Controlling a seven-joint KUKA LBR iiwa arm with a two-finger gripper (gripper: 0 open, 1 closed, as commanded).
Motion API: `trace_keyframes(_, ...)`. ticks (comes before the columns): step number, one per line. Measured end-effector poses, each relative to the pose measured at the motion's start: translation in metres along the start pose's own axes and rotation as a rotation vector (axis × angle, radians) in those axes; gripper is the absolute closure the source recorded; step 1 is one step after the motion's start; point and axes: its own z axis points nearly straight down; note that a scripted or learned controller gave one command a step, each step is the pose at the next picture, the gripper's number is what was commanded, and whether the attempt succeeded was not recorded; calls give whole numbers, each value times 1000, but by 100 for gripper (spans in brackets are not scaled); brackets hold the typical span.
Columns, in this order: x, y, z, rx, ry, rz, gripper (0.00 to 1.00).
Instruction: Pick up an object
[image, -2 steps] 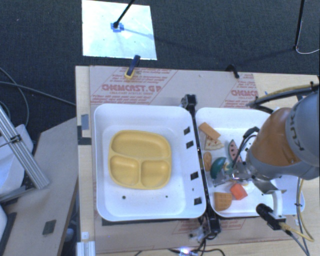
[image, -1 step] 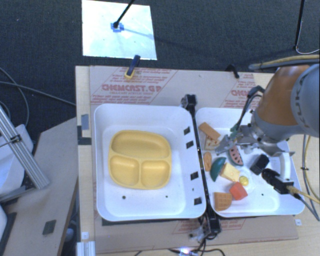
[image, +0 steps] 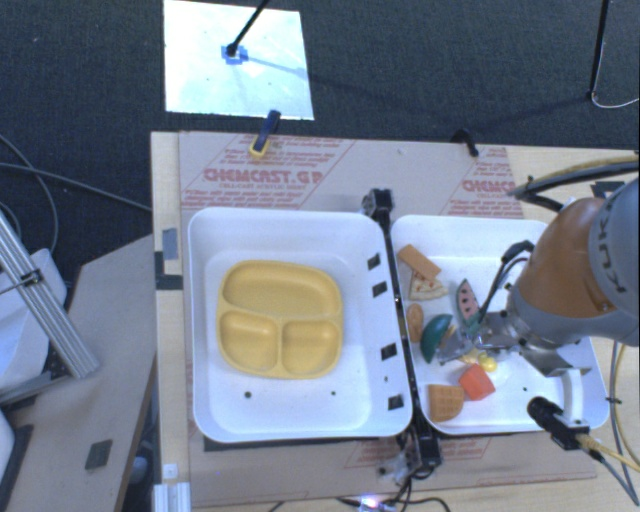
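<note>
Your tool (image: 470, 345) sits low in the right white bin (image: 590, 400), right over a small yellow toy (image: 487, 358). You cannot tell its grip state. Close by are an orange-red block (image: 477, 381), a tan wedge (image: 445, 402) and a green piece (image: 434, 333). Farther left, a yellow plastic tray (image: 280, 318) is out of the way.

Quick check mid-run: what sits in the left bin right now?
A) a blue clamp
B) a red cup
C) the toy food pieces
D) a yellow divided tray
D: the yellow tray, with three compartments, lies in the left bin; the toy food pieces are all in the right bin.
</note>
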Motion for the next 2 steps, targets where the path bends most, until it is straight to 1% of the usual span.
trace_keyframes(1, 47, 33, -63, -13, -1, -11, 0)
trace_keyframes(2, -3, -5, 20, 0, -1, 2, 0)
